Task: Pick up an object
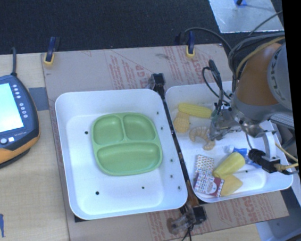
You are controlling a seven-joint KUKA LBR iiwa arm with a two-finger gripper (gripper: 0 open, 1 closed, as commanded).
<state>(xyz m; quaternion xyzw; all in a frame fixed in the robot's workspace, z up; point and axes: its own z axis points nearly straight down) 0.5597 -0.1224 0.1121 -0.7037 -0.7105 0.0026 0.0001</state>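
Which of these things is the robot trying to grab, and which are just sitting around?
For the job:
gripper
corn cob
yellow pieces
small packet
right bin

Just lying about:
green divided plate
left bin
handheld screen
blue clamps

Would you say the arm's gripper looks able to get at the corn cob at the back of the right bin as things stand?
Probably yes. The corn cob lies uncovered with nothing on top, and the gripper is beside it in the same right bin.
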